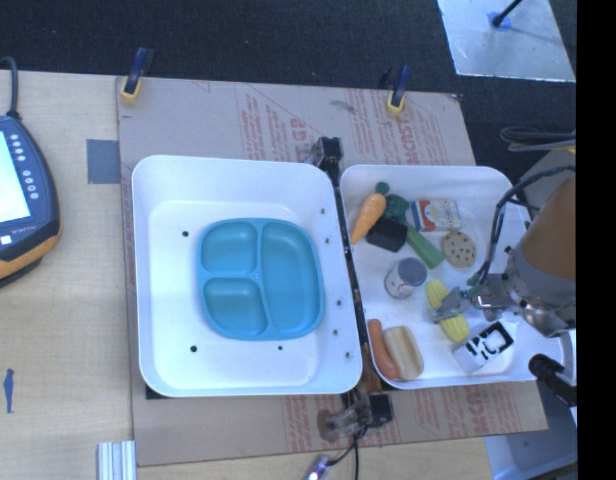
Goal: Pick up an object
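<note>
Red print on cardboard sheet (288,118), too blurred to read.

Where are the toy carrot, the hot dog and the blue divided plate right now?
toy carrot (367,217), camera view, middle of its orange body.
hot dog (402,352), camera view, top of the bun.
blue divided plate (289,271), camera view, floor of its large right compartment.

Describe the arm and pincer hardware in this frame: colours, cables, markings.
At the right edge, the arm shows an orange-brown band above a grey metallic wrist. Thin dark cables loop beside it over the right bin. The pincer end is grey metal. Just below sits a white block with black markings.
</note>
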### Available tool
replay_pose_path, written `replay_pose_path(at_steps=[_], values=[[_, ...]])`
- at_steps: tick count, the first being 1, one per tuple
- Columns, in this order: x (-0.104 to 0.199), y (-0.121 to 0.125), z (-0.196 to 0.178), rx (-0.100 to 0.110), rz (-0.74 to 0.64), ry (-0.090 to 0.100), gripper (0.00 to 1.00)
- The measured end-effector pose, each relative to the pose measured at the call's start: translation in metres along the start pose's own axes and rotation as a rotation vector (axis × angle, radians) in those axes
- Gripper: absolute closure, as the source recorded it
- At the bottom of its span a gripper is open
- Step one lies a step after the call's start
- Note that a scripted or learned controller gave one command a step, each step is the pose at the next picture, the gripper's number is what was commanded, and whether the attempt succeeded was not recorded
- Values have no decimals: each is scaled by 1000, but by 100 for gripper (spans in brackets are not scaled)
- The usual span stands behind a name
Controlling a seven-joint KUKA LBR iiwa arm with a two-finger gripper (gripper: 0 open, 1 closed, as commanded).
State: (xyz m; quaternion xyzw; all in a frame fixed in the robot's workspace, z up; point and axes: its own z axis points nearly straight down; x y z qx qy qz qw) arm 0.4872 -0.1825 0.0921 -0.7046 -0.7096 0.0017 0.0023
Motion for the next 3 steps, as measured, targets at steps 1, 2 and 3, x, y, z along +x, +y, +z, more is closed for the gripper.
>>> replay_pose_path(at_steps=[1,2,3], values=[[48,19,0,-3,-1,-2,0],[47,19,-10,-2,-6,-4,100],[131,36,-100,-3,2,0,100]])
